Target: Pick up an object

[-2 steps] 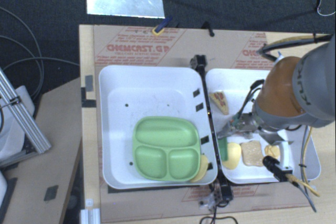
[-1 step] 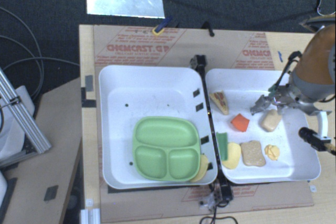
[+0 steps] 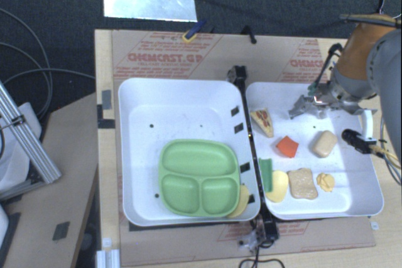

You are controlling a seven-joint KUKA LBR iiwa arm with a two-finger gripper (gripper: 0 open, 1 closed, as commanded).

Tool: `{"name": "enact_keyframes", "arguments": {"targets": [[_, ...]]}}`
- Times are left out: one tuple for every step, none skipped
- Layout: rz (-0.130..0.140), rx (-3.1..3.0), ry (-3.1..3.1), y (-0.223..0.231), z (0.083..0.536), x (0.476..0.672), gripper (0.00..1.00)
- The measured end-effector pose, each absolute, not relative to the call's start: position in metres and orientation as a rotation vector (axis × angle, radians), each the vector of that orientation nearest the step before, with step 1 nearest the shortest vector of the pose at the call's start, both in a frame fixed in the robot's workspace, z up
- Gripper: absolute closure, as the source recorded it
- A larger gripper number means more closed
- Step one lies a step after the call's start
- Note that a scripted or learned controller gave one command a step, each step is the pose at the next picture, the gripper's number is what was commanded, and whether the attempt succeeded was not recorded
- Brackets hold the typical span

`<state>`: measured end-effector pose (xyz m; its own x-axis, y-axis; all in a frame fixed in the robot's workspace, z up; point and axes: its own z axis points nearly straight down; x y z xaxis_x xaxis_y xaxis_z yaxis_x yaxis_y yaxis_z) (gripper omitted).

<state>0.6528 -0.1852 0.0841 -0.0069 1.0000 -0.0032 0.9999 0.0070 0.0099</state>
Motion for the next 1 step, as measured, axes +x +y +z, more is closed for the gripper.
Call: {"name": "enact_keyframes", "arguments": {"targets": [[-0.001, 2.222, 2.228, -0.1349, 0.084, 0.5859, 0.0]]}}
